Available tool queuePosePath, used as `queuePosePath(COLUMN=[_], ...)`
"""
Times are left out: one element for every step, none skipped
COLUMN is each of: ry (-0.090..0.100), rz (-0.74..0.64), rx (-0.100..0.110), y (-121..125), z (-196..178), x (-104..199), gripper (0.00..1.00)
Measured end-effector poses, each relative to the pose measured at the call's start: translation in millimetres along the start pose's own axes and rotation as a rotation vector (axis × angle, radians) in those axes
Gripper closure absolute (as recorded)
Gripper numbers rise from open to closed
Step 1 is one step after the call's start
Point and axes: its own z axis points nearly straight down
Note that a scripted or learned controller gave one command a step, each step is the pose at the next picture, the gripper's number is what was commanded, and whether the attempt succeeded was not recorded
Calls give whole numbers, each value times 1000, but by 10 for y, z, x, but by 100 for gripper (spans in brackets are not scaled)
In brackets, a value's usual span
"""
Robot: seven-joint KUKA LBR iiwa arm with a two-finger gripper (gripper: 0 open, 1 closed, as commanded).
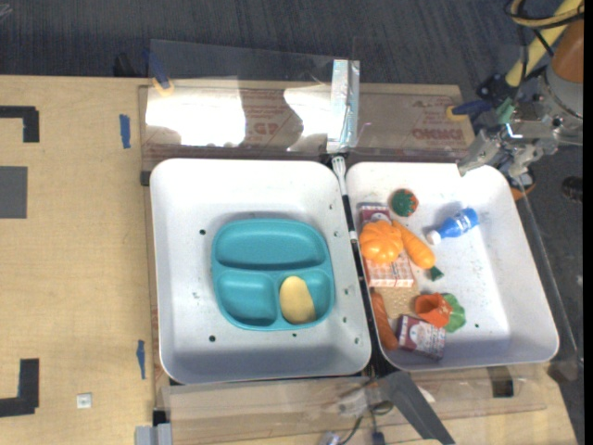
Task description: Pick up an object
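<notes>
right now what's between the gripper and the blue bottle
In the camera view, just bare white floor and the far right corner wall of the right bin lie between the gripper and the blue bottle; no other object lies in that stretch.

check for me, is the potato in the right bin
No, the potato lies in the teal tray in the left bin.

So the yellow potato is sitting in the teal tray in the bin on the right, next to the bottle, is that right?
Not quite. The camera view shows the yellow potato in the teal tray, but that tray sits in the left bin. The blue bottle lies apart in the right bin.
</notes>
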Motion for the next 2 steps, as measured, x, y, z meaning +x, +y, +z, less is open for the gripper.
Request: queuePosePath(ry=[2, -2], rz=[-50, -120], rx=[6, -10], y=[-161, -616], z=[1195, 1748], x=[204, 450], gripper=[0, 0])
